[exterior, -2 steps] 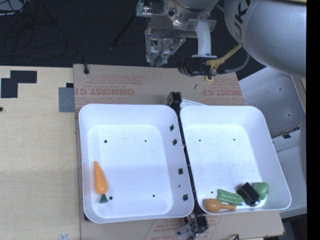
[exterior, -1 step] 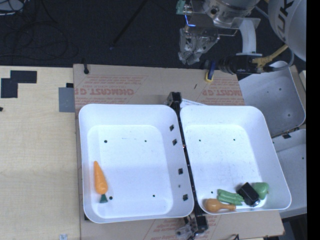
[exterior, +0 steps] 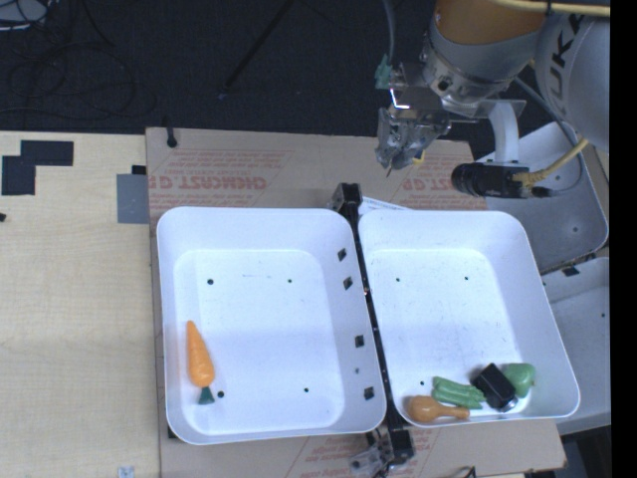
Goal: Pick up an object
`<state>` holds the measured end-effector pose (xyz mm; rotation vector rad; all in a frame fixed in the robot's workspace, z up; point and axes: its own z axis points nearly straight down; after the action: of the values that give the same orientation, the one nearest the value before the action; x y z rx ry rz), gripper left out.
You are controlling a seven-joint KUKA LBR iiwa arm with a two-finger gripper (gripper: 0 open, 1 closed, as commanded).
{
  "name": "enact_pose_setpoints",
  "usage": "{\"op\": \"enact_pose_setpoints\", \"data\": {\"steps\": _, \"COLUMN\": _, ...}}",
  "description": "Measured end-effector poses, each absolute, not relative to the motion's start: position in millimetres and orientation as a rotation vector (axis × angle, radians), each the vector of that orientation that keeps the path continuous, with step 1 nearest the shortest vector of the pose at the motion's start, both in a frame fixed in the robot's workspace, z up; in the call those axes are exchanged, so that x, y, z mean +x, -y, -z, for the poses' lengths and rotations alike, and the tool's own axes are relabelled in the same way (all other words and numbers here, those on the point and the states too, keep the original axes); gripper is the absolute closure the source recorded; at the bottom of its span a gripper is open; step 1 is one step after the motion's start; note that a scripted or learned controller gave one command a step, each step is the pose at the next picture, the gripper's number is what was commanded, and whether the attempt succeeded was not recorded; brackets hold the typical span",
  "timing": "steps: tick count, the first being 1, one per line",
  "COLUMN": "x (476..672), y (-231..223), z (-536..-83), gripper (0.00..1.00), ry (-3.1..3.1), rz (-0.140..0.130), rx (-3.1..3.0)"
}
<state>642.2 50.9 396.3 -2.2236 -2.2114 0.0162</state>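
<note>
Camera view: the grey two-finger gripper [exterior: 396, 159] hangs high above the bench, beyond the far rim of the right shallow white bin [exterior: 552, 312]; whether it is open or closed cannot be told. Candidate objects lie well apart from it. The orange plastic carrot [exterior: 199, 356] rests alone near the left white bin's [exterior: 169, 267] front-left corner. A green pod [exterior: 458, 392], black block [exterior: 494, 385], green lump [exterior: 522, 374] and orange gourd-shaped piece [exterior: 434, 409] crowd the right bin's near corner, probably hard to separate.

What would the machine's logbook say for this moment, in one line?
gripper: raised behind bins, holds nothing | orange toy carrot: left white bin | green pea pod, black block: right white bin
</note>
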Motion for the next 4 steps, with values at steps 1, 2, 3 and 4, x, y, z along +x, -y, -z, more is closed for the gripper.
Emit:
{"op": "enact_pose_setpoints", "data": {"steps": 1, "x": 609.5, "y": -100.6, "z": -449.3, "gripper": 1.0, "ry": 2.225, "rz": 0.0, "rx": -2.217}}
{"op": "enact_pose_setpoints", "data": {"steps": 2, "x": 603.9, "y": -169.0, "z": -499.8, "gripper": 1.0, "ry": 2.229, "rz": 0.004, "rx": -2.213}}
{"op": "enact_pose_setpoints", "data": {"steps": 3, "x": 626.6, "y": -60.8, "z": -483.5, "gripper": 1.0, "ry": 2.209, "rz": -0.012, "rx": -2.233}}
{"op": "enact_pose_setpoints", "data": {"steps": 4, "x": 635.9, "y": -113.3, "z": -480.5, "gripper": 1.0, "ry": 2.225, "rz": -0.004, "rx": -2.215}}
